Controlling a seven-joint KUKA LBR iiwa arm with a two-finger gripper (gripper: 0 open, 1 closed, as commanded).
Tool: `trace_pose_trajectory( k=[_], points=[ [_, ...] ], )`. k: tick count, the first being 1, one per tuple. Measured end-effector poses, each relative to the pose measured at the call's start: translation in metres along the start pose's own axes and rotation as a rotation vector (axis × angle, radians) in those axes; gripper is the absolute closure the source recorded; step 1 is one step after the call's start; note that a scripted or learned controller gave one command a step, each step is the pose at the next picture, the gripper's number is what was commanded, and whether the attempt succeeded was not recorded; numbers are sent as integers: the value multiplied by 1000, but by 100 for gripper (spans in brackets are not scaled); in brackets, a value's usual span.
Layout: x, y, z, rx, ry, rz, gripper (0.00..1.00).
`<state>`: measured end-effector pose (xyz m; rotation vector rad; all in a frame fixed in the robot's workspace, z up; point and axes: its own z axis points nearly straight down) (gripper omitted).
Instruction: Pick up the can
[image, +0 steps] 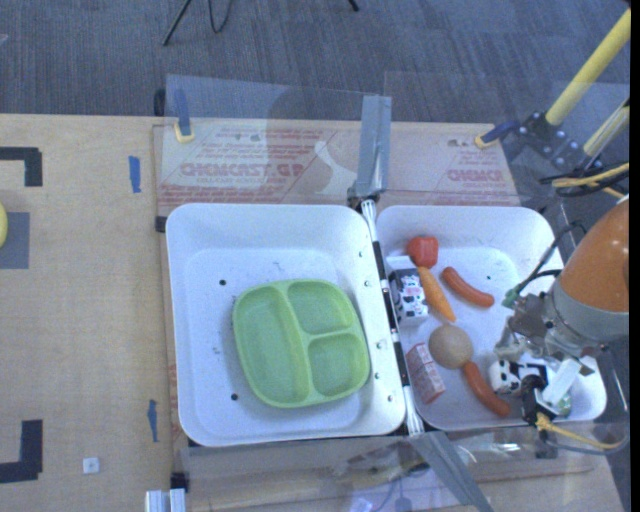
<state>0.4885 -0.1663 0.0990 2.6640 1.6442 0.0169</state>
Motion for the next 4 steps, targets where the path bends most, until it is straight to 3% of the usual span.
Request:
trace_pose_trajectory(
  k=[1,2,3,4],
  points=[
    [-27,24,-137,15,-4,-87,100],
    [-27,24,-137,15,-4,-87,0],
    [-28,20,0,23,17,-104,0],
    [-18,3,9,2,0,-236,0]
  ],
)
